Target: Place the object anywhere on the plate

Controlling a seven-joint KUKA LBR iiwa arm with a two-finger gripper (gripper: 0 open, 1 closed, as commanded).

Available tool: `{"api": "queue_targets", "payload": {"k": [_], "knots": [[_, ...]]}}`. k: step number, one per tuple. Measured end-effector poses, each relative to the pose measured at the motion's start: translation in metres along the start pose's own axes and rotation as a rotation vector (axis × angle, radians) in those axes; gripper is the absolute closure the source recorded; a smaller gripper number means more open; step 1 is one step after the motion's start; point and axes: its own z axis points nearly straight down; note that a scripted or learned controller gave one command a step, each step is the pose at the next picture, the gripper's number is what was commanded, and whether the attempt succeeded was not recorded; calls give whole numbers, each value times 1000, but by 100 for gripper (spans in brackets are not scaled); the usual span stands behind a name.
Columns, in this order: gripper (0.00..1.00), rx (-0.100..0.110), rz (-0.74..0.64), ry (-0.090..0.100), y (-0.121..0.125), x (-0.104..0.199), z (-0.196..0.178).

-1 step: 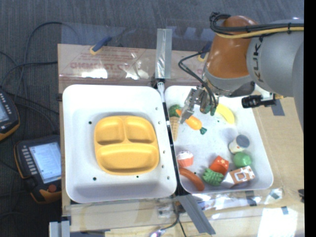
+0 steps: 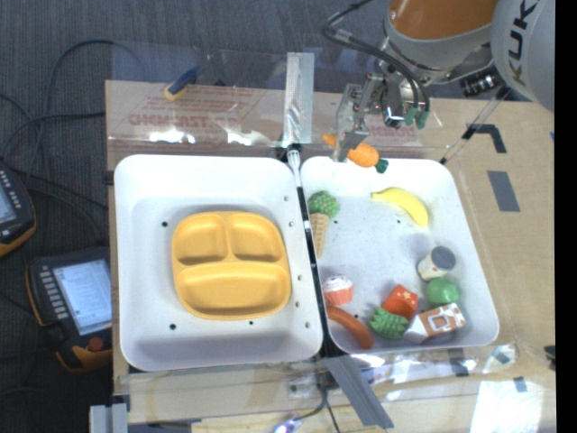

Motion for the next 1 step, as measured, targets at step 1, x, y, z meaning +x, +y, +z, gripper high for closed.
{"api": "queue_targets", "payload": {"k": [1], "knots": [[100,-1,-102,1,75,68,45]]}}
